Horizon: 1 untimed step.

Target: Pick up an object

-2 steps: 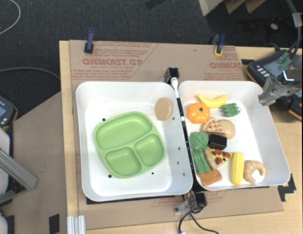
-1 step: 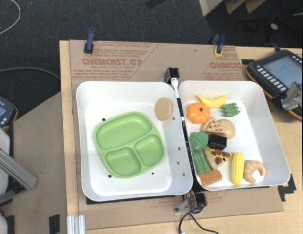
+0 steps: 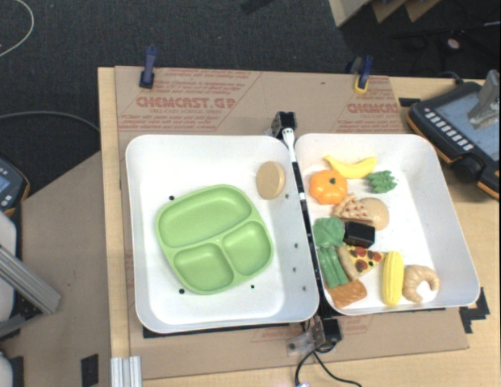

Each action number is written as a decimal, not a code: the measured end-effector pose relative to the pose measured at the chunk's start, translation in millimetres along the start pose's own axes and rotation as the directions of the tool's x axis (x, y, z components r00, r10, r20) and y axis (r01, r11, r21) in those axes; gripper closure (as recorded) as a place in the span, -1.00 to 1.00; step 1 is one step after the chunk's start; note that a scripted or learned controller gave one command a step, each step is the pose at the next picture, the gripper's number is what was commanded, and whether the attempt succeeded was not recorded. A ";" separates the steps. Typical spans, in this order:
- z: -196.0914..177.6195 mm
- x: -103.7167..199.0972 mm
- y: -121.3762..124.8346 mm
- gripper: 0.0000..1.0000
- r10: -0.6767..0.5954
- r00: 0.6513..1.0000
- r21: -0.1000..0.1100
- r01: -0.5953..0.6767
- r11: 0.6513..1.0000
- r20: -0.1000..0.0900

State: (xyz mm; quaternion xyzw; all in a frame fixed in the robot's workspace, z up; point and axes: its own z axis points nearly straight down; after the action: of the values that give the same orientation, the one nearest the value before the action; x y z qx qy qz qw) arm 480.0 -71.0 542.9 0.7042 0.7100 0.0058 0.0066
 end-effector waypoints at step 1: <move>70.9 -35.0 -2.5 1.00 0.012 1.000 0.023 -0.012 1.000 -0.001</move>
State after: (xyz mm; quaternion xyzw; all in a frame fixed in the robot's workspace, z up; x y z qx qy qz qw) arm 479.0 -106.1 471.9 0.7086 0.7056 -0.0021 -0.0021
